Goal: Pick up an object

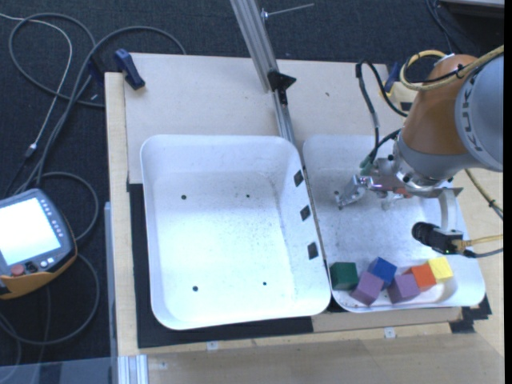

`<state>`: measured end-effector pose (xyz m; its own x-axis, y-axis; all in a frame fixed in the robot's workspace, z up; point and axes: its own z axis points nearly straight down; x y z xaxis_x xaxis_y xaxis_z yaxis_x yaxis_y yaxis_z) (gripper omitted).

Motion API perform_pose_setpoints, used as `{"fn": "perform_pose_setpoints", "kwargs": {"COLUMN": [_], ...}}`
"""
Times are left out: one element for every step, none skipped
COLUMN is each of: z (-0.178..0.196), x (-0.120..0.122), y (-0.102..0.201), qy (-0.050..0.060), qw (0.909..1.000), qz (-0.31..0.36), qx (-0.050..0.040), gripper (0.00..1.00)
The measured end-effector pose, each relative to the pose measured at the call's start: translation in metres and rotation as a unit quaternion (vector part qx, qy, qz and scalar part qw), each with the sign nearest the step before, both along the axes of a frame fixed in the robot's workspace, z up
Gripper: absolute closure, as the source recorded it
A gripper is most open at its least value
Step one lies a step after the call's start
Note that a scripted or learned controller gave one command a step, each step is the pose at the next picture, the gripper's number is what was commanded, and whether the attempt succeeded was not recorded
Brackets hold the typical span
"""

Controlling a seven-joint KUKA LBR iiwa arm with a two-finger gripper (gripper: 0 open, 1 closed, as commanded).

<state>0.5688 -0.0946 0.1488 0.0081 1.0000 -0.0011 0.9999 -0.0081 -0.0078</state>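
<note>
Two white bins (pixel 160 162) sit on the tabletop (pixel 200 94). Above the right bin's blocks (pixel 384 278), the tool (pixel 346 198) hovers, seemingly gripping nothing; how far open, I cannot tell.

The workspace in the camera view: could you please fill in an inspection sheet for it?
Surface: wooden bench bearing a left bin and a right bin.
Job's things: green block, blue block, two purple blocks, orange block, yellow block, clustered along the right bin's near edge.
Clutter: blue clamp at the bench's far left corner.
Grippers: gripper over the right bin, away from the blocks.
Cables: black cables on the floor.
Surroundings: handheld pendant, metal post.
</note>
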Motion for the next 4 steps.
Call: {"fn": "perform_pose_setpoints", "kwargs": {"z": [0.164, 0.056, 0.037, -0.054], "x": [0.033, 0.056, 0.004, -0.003], "y": [-0.017, -0.001, -0.060, -0.008], "qy": [-0.010, 0.001, -0.001, 0.002], "qw": [0.9999, 1.0000, 1.0000, 1.0000], "qz": [0.004, 0.005, 0.001, 0.006], "qx": [-0.0010, 0.0019, 0.0015, 0.0032], "gripper": [0.00, 0.00, 0.00, 0.00]}}
